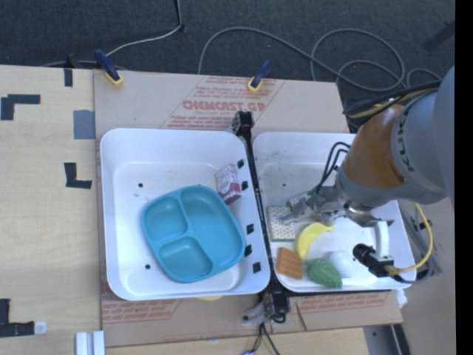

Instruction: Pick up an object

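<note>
Partly hidden by arm, gripper (304, 202) in right bin (295, 148), finger state unclear; beside it yellow obj. (313, 238), green obj. (324, 272), orange block (289, 263); left bin (118, 198): blue tray (192, 233), small packet (229, 182).

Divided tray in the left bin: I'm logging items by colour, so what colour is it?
Light blue, all over; the tray shows clearly in the camera view.

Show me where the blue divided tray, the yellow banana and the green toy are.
blue divided tray (194, 233): camera view, on the ridge between its compartments.
yellow banana (312, 237): camera view, middle of its curved body.
green toy (324, 272): camera view, middle of its bumpy top.
</note>
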Tool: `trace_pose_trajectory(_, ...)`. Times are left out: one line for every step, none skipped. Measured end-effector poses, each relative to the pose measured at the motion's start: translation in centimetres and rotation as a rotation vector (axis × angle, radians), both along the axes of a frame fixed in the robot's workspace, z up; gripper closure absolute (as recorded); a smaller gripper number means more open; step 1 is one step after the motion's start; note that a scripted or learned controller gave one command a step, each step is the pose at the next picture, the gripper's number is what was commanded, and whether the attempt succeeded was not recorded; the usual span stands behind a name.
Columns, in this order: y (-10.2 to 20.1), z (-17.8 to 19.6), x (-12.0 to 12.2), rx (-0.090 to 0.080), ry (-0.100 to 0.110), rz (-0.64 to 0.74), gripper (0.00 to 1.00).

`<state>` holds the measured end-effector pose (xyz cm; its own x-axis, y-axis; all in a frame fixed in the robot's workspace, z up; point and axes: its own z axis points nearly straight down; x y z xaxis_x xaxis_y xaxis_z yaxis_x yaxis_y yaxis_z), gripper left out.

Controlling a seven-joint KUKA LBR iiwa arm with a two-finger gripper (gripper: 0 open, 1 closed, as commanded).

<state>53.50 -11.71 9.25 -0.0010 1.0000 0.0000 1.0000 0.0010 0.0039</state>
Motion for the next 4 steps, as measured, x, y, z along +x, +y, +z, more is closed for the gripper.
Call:
trace_pose_trajectory(2.0,-0.4,4.9,-0.002,-0.004,-0.001,0.00)
trace_pose_trajectory(2.2,0.9,5.1,0.003,-0.010,0.000,1.00)
trace_pose_trajectory(2.3,0.7,4.9,0.005,-0.004,0.000,0.00)
trace_pose_trajectory(5.6,9.3,11.0,0.000,0.002,0.001,0.00)
